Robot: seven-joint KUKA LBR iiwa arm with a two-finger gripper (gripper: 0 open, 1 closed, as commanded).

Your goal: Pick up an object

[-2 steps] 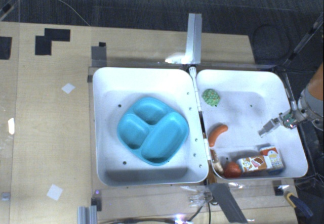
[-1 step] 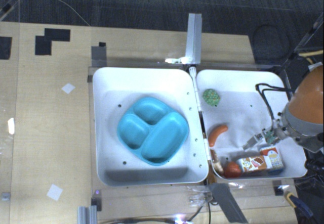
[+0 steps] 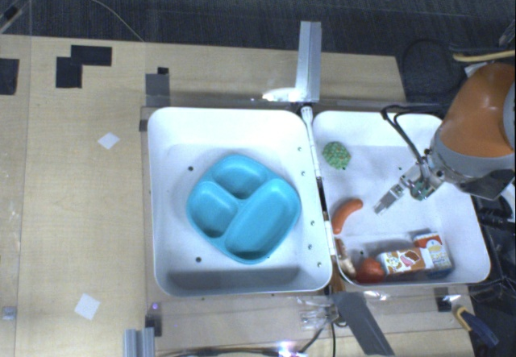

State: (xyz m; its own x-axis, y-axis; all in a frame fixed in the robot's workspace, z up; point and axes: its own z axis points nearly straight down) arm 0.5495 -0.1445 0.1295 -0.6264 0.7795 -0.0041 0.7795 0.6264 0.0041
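My gripper hangs over the middle of the right bin, its fingers pointing down-left toward an orange sausage-shaped toy a short way off. Nothing shows between the fingers. A green knobbly ball lies near the bin's far left. Along the near wall lie a juice carton on its side and a red round fruit.
The left bin holds a blue three-compartment plate. A metal post rises behind the divider between the bins. The arm's orange band looms over the right bin's far right corner. Black cable loops near it.
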